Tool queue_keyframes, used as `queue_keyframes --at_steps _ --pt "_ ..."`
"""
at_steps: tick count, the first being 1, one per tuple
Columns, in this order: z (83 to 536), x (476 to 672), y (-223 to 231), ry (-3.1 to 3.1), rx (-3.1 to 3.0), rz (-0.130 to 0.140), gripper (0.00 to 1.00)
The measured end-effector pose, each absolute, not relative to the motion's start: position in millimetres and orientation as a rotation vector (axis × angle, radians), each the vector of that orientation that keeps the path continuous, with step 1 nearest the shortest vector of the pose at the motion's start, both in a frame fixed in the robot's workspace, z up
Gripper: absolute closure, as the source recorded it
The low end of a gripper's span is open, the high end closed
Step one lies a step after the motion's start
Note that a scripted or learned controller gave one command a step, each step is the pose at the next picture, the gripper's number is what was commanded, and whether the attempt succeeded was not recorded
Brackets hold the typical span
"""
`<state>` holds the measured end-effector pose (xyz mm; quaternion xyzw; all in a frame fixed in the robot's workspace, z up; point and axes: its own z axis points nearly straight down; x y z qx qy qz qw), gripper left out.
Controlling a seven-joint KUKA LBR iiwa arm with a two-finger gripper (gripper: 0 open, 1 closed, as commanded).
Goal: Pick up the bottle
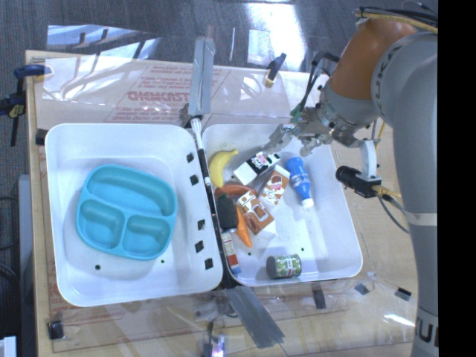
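The bottle (299, 179) is blue with a white cap and lies on its side in the right bin (335, 229), cap toward the near side. My gripper (294, 141) hangs over the far part of that bin, just above the bottle's far end. Its fingers stand spread, open, with nothing between them. The grey arm with its orange band reaches in from the upper right.
Left of the bottle lie a banana (220, 163), a black-and-white box (255, 163), a brown snack pack (258, 208) and an orange piece (244, 236). A small can (284, 265) rests near the front wall. The left bin (67, 147) holds a blue compartment tray (126, 210).
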<state>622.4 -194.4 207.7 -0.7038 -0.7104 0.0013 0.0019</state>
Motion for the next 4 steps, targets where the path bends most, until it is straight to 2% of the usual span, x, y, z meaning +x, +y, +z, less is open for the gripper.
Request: queue_keyframes --at_steps 1,2,3,4 --pt "215 609.3 -208 -2.227 -2.209 0.002 0.00" --pt "178 605.5 -208 -2.205 -2.234 0.005 0.00" --pt "92 606.3 -205 -2.091 -2.336 0.002 0.00" --pt "195 574.0 -204 -2.121 -2.317 0.001 0.00"
